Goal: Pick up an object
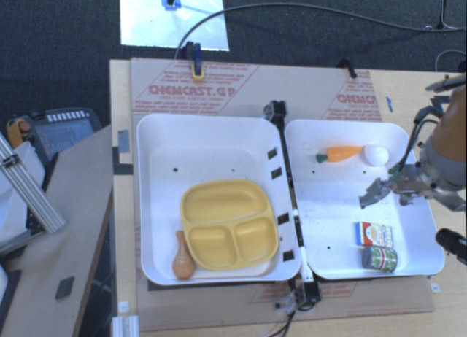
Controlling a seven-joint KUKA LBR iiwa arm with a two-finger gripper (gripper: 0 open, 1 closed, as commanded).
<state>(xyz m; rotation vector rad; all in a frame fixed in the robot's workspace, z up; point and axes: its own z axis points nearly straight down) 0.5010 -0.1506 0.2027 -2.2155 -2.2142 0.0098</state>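
The end effector [373,194] hovered over the right bin [332,255]; whether it was open or closed could not be told. Just below it lay a small box [375,234] and a can [379,259]. The box looked light and stiff, best pinched across its flat sides.
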